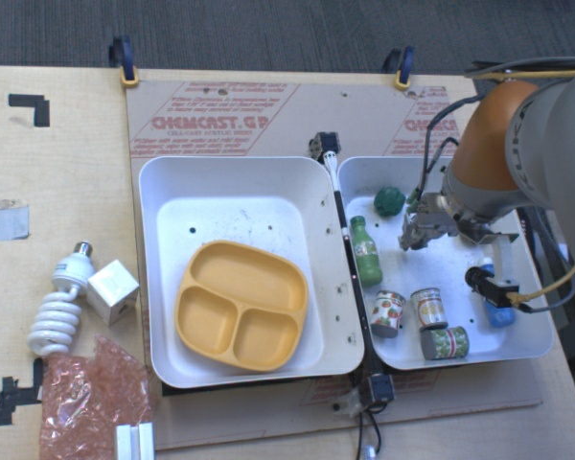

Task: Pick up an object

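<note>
Arm: I see the grey arm with its orange band (pixel 494 137) reaching into the right shallow white bin (pixel 527 345).
Claw: my claw (pixel 414 238) hangs low over that bin's bare floor; I cannot tell whether it is released or clenched.
Nearby: dark green round ball (pixel 389 200) just beside it; green plastic bottle (pixel 366 251) to its left.
Cans: three small printed cans (pixel 427 321) nearer the front rim.
Left bin: compartmented yellow plastic tray (pixel 241 304).
</note>
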### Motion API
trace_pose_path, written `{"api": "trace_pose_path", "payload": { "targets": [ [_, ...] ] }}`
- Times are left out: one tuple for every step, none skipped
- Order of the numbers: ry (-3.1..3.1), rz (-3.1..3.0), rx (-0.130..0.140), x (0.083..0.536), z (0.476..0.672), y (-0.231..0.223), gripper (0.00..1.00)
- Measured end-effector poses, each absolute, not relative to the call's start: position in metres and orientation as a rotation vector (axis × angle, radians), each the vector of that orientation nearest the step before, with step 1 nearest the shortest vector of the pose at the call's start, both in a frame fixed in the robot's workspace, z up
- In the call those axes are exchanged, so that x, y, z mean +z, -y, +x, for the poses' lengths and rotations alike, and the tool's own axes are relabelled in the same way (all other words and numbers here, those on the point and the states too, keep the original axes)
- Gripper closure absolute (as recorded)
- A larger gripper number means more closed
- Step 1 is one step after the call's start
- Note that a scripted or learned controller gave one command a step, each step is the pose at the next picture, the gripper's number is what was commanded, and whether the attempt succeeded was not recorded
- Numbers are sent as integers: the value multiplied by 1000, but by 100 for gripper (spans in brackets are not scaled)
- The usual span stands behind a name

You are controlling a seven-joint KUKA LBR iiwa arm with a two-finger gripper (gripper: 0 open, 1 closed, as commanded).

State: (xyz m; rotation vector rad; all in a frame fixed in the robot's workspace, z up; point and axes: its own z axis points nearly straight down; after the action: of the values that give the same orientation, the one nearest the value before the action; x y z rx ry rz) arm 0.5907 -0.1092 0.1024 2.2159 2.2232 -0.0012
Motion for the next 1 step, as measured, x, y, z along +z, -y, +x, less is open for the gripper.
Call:
{"api": "trace_pose_path", "payload": {
  "targets": [
    [-2223,2216,-1,102,591,109,0]
  ]
}}
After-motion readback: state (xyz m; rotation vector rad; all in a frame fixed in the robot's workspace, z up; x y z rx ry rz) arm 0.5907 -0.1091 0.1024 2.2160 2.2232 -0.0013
